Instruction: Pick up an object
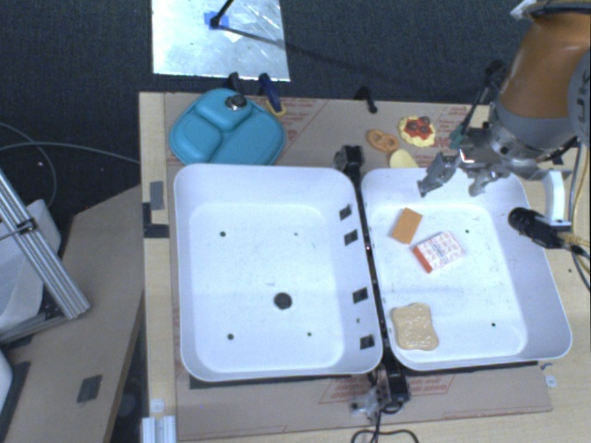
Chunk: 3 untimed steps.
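The gripper (458,177) hangs open and empty above the right bin (517,275). Below it lie an orange block (406,225), a red-and-white packet (438,251) with unreadable print, and a tan slice (415,327).

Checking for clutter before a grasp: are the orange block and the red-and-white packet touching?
Apart. The camera view shows white bin floor between the orange block and the red-and-white packet.

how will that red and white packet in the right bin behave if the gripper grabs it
The red and white packet lies flat and thin, so it probably won't roll. It looks light, so it may slide on the smooth right bin floor. Its low profile may make it hard to grab.
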Tool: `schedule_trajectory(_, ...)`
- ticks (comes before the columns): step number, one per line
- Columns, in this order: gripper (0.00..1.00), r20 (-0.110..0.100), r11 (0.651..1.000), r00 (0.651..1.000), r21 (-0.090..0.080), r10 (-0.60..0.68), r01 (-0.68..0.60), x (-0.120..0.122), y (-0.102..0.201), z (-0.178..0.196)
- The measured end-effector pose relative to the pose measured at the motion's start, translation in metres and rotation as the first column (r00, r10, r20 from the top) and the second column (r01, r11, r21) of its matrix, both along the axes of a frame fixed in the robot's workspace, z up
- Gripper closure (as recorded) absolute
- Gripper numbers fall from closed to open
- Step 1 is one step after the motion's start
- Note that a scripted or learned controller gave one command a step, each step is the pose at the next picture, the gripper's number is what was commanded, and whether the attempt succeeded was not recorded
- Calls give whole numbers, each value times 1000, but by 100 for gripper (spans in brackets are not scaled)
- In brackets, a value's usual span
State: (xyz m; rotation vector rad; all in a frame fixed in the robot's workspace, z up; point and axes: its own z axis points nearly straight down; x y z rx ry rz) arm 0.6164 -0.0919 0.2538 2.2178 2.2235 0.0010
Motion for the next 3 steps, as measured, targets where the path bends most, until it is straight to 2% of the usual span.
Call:
schedule_trajectory(1,0,-2,1000,1000,1,4,-4,52,21,-56)
schedule_trajectory(2,0,0,1000,1000,2,4,-4,48,66,-70)
schedule_trajectory(3,0,0,1000,1000,4,6,-6,19,132,-58)
